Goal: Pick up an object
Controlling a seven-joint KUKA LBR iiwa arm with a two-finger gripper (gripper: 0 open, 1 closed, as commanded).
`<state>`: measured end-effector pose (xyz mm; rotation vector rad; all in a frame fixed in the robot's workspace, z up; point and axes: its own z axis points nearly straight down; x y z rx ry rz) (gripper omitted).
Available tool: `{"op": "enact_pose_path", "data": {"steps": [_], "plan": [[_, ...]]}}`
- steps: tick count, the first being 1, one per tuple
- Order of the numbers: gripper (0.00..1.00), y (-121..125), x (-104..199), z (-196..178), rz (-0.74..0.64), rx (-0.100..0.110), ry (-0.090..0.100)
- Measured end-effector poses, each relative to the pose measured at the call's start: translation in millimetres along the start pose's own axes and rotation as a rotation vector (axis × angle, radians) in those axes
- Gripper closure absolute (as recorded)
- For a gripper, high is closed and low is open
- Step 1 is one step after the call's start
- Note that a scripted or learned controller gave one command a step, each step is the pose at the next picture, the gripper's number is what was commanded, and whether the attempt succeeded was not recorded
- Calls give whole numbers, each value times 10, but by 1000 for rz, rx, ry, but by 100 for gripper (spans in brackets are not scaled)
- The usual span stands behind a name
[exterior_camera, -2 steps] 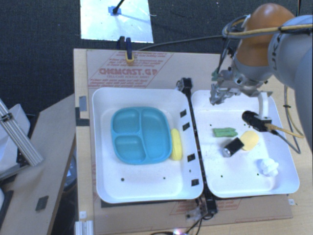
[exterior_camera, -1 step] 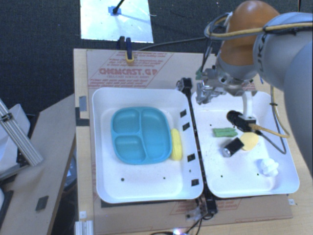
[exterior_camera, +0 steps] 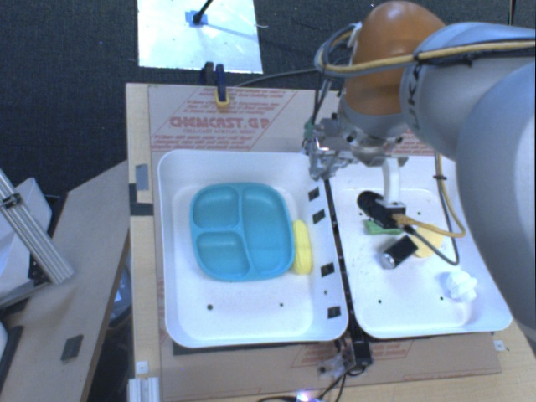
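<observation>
Hanging over the bins' divider, tool, grip unclear, above-left of black cylinder.

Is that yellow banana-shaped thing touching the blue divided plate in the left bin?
Touching. In the camera view, the yellow banana-shaped piece lies flush against the right rim of the blue divided plastic plate, no white bin floor between.

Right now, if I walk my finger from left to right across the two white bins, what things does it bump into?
Blue plate → yellow thing leaning on the plate's right edge → the divider between the bins → black cylinder → crumpled white thing.
</observation>
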<state>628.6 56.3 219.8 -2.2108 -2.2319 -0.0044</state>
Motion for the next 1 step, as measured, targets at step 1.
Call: {"op": "enact_pose_path", "data": {"steps": [1], "plan": [[100, -223, 511, 4, 1, 3, -1]]}}
